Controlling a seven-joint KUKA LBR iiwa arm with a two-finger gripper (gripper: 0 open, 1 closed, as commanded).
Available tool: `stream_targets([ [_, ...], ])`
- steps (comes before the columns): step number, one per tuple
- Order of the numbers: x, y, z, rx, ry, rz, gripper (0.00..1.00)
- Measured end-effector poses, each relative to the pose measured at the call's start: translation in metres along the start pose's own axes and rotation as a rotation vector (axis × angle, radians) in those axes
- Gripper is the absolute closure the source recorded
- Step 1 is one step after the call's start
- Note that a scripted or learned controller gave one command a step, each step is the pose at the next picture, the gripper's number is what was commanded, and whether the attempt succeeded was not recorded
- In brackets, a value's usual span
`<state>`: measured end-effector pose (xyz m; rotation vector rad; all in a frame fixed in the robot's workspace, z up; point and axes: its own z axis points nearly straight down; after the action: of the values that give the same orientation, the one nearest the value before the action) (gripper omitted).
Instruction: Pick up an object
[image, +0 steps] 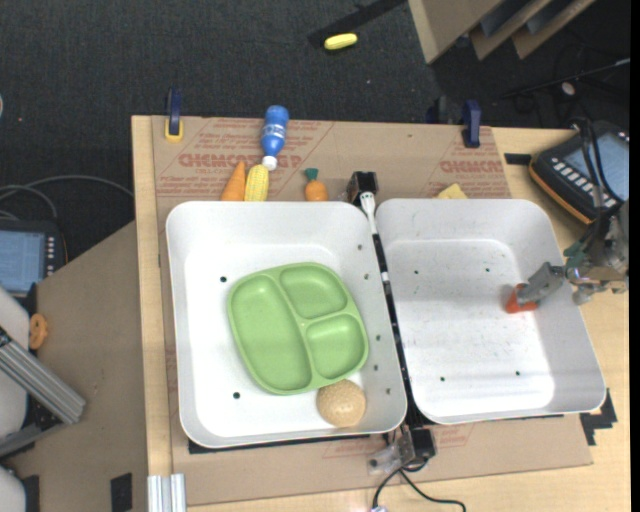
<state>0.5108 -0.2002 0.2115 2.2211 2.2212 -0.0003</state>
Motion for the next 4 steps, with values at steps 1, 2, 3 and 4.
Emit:
stream_targets([
  [1, -0.018, -0.002, 0.116, -0.001, 0.003, -0.004, 0.00],
  [2, 0.054, -0.011, 0.128, 0.005, 0.007, -0.006, 0.00],
  [3, 0.048, -0.011, 0.127, 0.002, 0.002, 0.000, 0.00],
  [4, 0.048, -0.011, 0.127, 0.002, 0.002, 0.000, 0.00],
])
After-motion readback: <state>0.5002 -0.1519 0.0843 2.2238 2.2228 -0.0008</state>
